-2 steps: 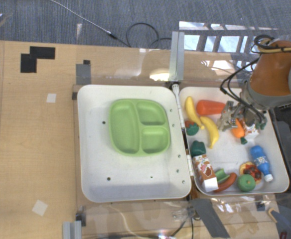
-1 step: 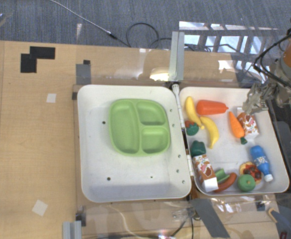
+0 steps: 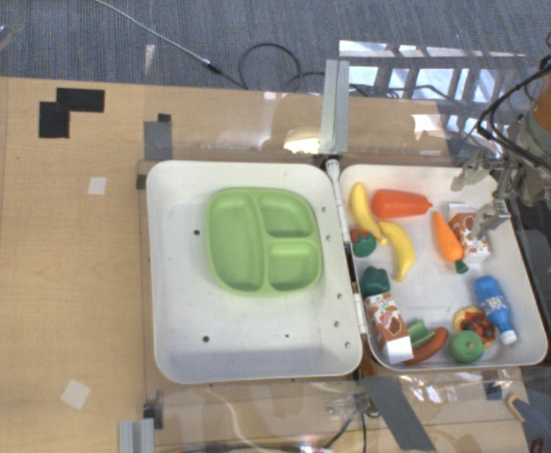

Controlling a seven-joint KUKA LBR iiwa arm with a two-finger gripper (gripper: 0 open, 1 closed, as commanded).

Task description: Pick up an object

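The right bin (image 3: pixel 530 281) holds several toy foods: two yellow bananas (image 3: pixel 400 246), a red-orange pepper (image 3: pixel 400 203), an orange carrot (image 3: pixel 447 238), a blue bottle (image 3: pixel 494 308), a green apple (image 3: pixel 465 346), a brown sausage (image 3: pixel 427 344) and a red-and-white carton (image 3: pixel 387 318). My gripper (image 3: pixel 480 196) hangs over the bin's far right corner, open, with nothing between its fingers. One fingertip is just above a small red-and-white packet (image 3: pixel 471 233) that lies beside the carrot.
The left bin (image 3: pixel 176 328) bears a green divided plate (image 3: pixel 264 241). A metal post (image 3: pixel 334 107) stands at the back between the bins. A dark green toy (image 3: pixel 375 279) lies near the divider, and cables trail behind the arm at upper right.
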